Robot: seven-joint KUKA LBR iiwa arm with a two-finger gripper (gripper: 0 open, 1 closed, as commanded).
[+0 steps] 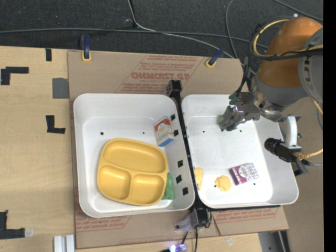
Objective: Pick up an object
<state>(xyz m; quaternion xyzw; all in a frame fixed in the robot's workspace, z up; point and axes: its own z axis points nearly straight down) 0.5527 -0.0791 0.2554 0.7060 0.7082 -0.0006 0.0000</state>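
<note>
Yellow divided tray (132, 171) — white bins (84, 140) — purple-and-white packet (244, 173), orange-banded grey arm (287, 51)

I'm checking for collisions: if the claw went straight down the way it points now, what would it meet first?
Probably the bare white floor of the right bin. The claw hangs over its upper part, well apart from the purple packet and yellow piece. Depth is uncertain.

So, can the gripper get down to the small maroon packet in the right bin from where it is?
Probably yes. The gripper sits over the right white bin's upper part, and the small maroon packet lies flat on open floor nearer the front, apart from the yellow lump beside it.
</note>
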